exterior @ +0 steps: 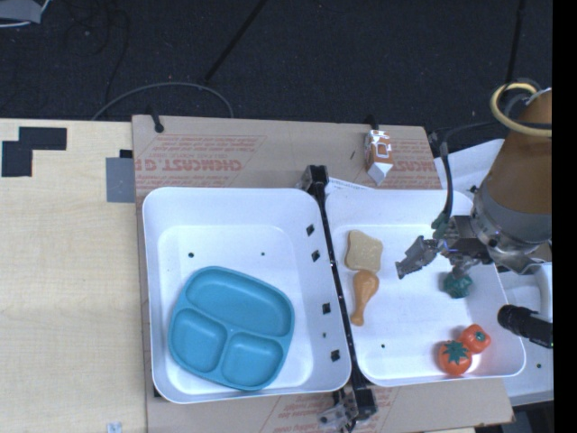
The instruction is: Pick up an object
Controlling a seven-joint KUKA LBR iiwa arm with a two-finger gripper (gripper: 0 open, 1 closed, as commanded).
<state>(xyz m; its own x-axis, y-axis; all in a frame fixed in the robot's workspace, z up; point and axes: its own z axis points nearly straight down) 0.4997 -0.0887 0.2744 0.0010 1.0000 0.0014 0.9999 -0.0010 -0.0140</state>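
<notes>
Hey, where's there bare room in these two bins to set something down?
Left bin: a bare strip above the blue divided plate.
Right bin: bare floor between the chicken drumstick and the tomatoes, along the near wall.
Crowded: around the claw, with the toast and teal piece close by.

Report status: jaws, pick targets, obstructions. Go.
Gripper over right bin, nothing seen held. Bread slice and drumstick to its left. Teal piece and tomatoes nearby.

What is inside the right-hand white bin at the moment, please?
The right bin holds a bread slice, a drumstick, a teal piece and two tomatoes; the arm covers its far corner.
</notes>
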